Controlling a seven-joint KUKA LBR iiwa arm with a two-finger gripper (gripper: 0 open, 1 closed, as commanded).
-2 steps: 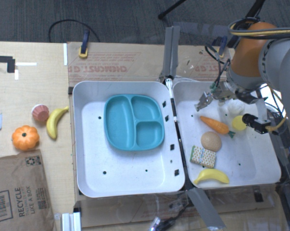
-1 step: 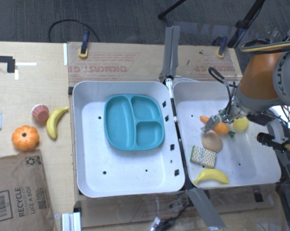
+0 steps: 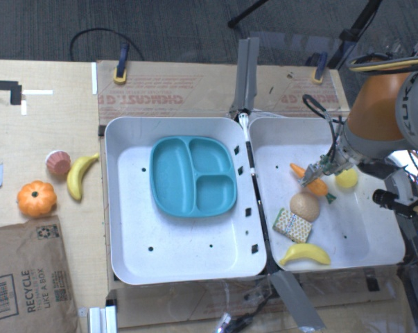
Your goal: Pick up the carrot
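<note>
The carrot [image 3: 317, 186] lies at a slant in the right bin [image 3: 375, 248], its orange tip pointing up-left and its green end down-right. My gripper [image 3: 321, 168] is down over the carrot's middle and covers part of it. From this angle the contact between gripper and carrot is hidden.
Around the carrot lie a yellow lemon [image 3: 346, 179], a brown round fruit [image 3: 305, 206], a green checkered packet [image 3: 292, 225] and a banana [image 3: 306, 255]. The left bin [image 3: 125, 241] holds a teal divided plate [image 3: 193, 175]. A pumpkin [image 3: 37, 198], a second banana [image 3: 80, 175] and a paper bag [image 3: 25, 276] sit on the bench.
</note>
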